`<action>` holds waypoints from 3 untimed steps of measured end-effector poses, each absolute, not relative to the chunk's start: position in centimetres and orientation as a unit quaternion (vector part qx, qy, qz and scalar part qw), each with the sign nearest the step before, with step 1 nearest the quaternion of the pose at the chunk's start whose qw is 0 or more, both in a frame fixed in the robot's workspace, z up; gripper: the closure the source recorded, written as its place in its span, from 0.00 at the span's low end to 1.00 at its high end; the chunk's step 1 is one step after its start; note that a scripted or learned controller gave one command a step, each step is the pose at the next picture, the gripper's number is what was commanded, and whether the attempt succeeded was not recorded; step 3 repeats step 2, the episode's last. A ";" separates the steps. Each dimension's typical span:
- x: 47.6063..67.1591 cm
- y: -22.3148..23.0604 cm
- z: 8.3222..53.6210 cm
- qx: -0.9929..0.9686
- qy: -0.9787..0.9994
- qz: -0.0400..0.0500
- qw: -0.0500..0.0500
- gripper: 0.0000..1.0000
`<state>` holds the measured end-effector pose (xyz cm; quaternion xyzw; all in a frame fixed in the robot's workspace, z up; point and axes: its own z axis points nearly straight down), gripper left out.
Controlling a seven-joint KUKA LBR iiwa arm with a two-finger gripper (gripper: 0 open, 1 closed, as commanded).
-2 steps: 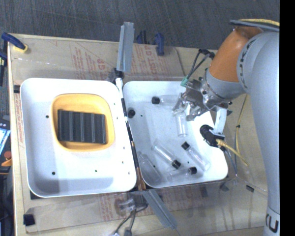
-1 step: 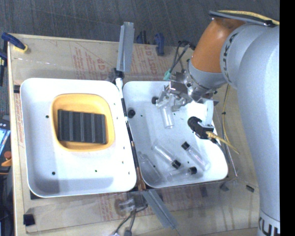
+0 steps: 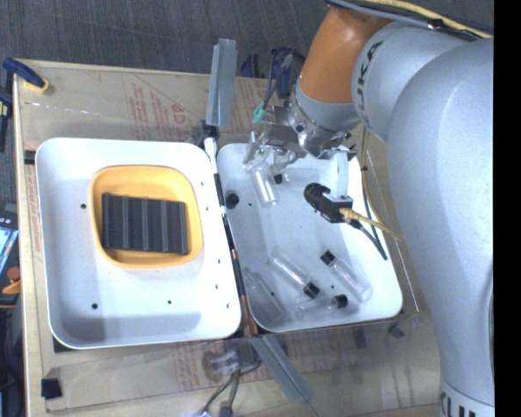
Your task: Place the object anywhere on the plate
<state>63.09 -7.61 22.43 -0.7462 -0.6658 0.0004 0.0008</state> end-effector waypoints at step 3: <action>63.6 -2.1 19.1 -0.663 -0.749 0.002 0.002 0.00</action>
